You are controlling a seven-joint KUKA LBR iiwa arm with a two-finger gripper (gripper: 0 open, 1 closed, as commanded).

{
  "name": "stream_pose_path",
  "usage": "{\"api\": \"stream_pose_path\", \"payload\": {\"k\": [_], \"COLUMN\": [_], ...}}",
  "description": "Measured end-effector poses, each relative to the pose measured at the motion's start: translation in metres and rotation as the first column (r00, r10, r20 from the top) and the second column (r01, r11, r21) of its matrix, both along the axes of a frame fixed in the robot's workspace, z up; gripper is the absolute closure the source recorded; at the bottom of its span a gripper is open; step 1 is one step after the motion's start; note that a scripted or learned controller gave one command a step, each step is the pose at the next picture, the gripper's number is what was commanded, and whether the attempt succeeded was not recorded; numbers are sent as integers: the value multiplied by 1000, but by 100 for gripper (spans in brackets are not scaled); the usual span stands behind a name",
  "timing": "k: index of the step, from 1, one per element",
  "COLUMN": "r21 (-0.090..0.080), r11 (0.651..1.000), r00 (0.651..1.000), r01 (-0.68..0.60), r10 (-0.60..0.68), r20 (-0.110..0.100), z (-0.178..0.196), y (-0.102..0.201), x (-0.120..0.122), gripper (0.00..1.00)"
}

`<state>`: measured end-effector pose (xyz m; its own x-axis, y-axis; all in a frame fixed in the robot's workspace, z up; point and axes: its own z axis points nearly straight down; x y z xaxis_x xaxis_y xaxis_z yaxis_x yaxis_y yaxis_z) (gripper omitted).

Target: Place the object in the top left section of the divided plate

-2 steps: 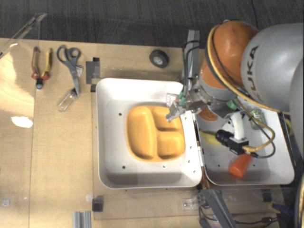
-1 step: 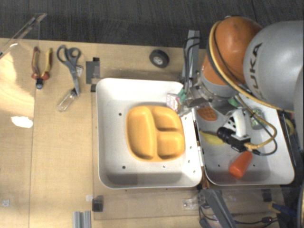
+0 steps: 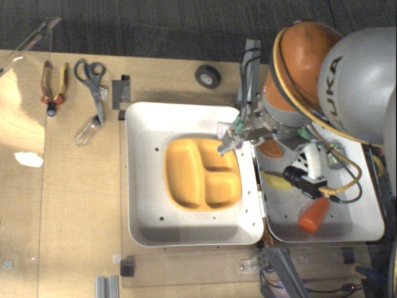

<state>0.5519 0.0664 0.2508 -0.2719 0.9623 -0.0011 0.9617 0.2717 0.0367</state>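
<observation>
Divided plate (image 3: 201, 174) mid left bin (image 3: 144, 166), gripper (image 3: 228, 143) at its upper-right rim, grip unclear.

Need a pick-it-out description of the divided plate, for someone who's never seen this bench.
Start at the two white bins on the bench and take the left bin, the one away from the arm. The divided plate lies in its middle: a rounded yellow-orange dish with one long section on its left and two smaller ones on its right. Nothing else in that bin is coloured, and the gripper hovers at its upper right corner.
</observation>
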Motion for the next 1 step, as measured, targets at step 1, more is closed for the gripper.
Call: {"api": "stream_pose_path", "payload": {"k": [1], "r21": [1], "r11": [1000], "r00": [1000], "r01": [-5], "r10": [5], "r20": [5], "z": [11], "y": [1], "x": [2], "gripper": [100]}}
